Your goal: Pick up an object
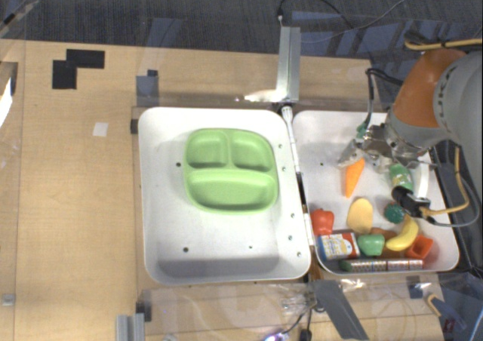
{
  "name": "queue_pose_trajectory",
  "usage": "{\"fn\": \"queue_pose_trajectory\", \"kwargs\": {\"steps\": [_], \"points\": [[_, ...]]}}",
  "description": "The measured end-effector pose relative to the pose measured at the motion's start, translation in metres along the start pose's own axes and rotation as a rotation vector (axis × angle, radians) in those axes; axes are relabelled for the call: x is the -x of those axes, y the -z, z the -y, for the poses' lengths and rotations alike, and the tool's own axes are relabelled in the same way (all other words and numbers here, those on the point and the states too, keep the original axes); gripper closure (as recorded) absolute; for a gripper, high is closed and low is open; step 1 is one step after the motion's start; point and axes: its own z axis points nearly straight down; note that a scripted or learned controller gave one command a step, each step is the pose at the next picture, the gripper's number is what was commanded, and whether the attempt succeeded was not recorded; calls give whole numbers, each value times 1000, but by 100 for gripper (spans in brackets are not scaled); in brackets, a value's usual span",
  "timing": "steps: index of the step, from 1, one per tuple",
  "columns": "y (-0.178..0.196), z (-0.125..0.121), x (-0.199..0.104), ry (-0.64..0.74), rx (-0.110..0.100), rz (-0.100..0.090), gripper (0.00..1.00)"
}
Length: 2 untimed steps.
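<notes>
The gripper hung at the right bin's twelve o'clock with claw spread and nothing in it, just above the carrot, so a straight descent straddling its narrow width looked the surest grasp.

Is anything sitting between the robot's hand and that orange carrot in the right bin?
Nothing visible does. The hand hangs just above the carrot in the right bin. The other toys, such as the lemon and banana, lie nearer the bin's front edge.
</notes>
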Motion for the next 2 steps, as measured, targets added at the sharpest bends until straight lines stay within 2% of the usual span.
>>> {"fn": "queue_pose_trajectory", "kwargs": {"steps": [1, 2], "points": [[13, -3, -3, 1, 8, -3, 100], [98, 12, -76, 24, -3, -1, 100]]}}
